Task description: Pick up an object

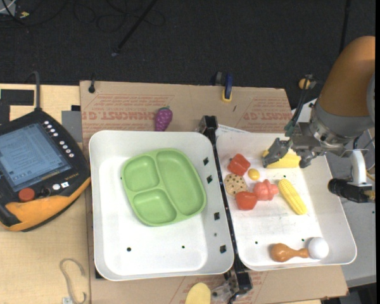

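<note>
The right bin point(332, 230) holds several toy foods. They include a red pepper point(239, 164), a small yellow ball point(254, 174), a speckled cookie point(234, 183), a red piece point(246, 200), a pink piece point(265, 190), a corn cob point(292, 196), a brown drumstick point(284, 253) and a white egg point(316, 248). A yellow wedge point(284, 162) lies at the bin's far side. My gripper point(289, 152) is low, directly over that wedge, and its body hides the wedge's upper part. The arm comes in from the right.
The left bin point(114, 246) holds a green divided plate point(164, 185). A purple toy point(163, 118) lies on the cardboard behind it. A control pendant point(31, 160) sits at the far left. A yellow item point(198, 293) lies below the bins. A blue clamp point(227, 88) stands at the back.
</note>
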